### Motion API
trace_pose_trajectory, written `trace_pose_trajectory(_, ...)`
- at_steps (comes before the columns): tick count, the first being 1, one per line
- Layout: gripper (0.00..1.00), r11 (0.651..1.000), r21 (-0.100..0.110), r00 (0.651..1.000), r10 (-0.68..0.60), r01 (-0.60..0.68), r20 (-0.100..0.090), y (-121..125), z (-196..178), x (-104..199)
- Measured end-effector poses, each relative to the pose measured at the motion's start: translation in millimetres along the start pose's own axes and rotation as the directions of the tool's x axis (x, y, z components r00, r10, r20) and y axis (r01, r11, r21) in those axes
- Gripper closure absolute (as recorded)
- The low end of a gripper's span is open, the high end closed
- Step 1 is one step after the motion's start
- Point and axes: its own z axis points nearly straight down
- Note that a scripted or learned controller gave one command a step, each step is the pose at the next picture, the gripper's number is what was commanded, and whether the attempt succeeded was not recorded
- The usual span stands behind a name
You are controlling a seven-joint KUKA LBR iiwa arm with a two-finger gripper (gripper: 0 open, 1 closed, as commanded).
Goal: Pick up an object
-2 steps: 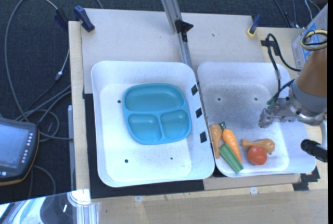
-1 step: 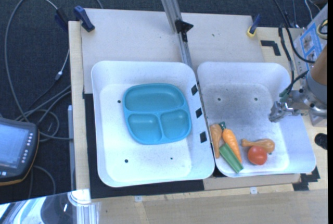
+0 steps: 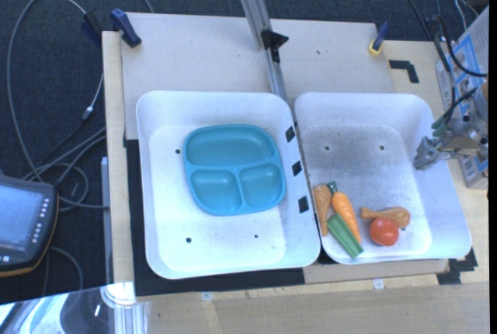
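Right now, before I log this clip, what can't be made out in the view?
- Gripper over the right bin's right rim: too small and blurred to read its state.
- Arm: cut off by the right edge.
- Green toy: identity unclear, overlapped by the carrot.

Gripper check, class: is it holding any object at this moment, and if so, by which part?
Nothing is held. The gripper sits at the right bin's right rim, apart from the toy vegetables.

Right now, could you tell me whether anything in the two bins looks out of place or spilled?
Nothing stands out. The blue plate lies flat in the left bin; the carrots, tomato and other toy food huddle in the right bin's near corner.
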Motion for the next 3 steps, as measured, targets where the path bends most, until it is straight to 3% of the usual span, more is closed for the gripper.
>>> trace_pose_trajectory(3,1.00,1.000,0.010,1.000,-0.004,0.004,-0.006,-6,12,144)
